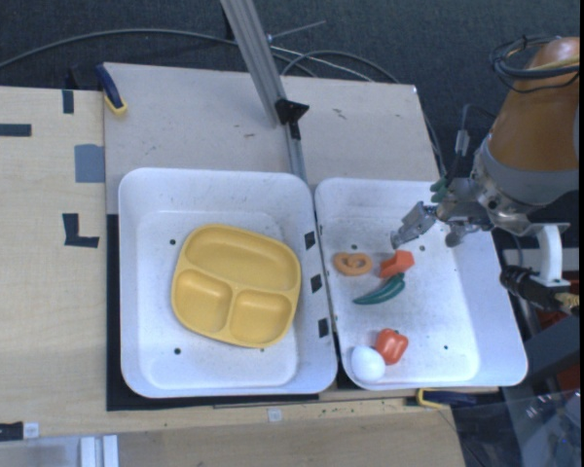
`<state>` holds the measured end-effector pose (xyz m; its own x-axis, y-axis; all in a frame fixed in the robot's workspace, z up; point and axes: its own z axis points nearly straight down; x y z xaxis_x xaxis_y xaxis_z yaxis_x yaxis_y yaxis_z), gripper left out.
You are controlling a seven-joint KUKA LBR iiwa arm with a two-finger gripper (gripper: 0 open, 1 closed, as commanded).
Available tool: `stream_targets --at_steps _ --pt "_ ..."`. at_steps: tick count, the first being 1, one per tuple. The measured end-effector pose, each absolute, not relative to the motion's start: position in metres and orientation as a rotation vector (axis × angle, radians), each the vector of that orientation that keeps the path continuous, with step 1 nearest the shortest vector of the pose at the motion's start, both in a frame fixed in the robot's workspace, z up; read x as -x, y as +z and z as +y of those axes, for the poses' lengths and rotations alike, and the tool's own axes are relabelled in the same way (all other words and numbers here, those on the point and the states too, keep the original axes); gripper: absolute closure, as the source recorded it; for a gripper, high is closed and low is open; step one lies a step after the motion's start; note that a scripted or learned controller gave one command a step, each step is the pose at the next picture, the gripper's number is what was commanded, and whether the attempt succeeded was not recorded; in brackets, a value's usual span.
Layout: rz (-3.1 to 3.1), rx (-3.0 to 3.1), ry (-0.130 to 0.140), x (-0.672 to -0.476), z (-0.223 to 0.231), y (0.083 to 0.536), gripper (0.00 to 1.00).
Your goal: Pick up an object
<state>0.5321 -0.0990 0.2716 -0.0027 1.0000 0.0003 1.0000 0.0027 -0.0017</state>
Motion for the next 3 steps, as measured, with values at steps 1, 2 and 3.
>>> stream_targets --at_steps 1,2,3 --pt "-2.223 2.218 0.001 -0.532 -0.099 0.272 0.0" --pt "-2.22 2.216 0.007 -0.54 -0.094 0.222 0.0" --pt "-2.217 2.216 0.009 -0.535 -0.102 0.162 0.0"
